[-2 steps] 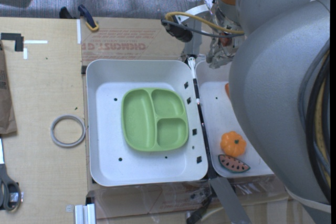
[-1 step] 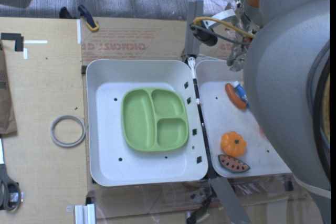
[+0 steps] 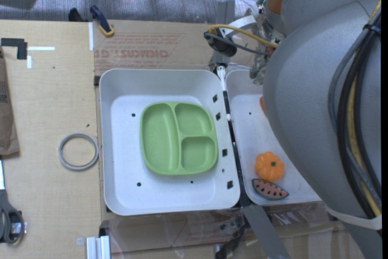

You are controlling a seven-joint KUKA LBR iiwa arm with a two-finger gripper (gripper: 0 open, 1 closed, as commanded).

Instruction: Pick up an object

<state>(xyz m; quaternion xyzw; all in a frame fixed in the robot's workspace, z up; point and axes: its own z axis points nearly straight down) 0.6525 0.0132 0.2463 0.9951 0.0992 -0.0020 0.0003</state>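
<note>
A: Well, where is the gripper now, and is it spread or pressed together?

B: It hangs at the far end of the right bin, close to the wall between both bins; the thick grey arm covers most of it, so I cannot tell whether it is spread or pressed together.

A: And which thing would you take?

B: I think the small orange pumpkin; it lies in the same bin, nearer to the camera than the gripper and well apart from it; just beyond it, by the near wall, lies a watermelon slice, almost touching the pumpkin.

A: How will the pumpkin handle?

B: It looks like a toy, so it is probably light and rather stiff; the skin seems smooth and the body is round, so it may slip or roll away; I would close on its widest part, across the middle, coming straight from above.

A: And the green plate?

B: It lies flat in the left bin, to the side of the gripper across the dividing wall; it is wide, thin and probably hard plastic; only the rim or an inner rib gives a hold, so it is the more difficult choice; the slice is also flat and low, so it offers little to pinch.
</note>
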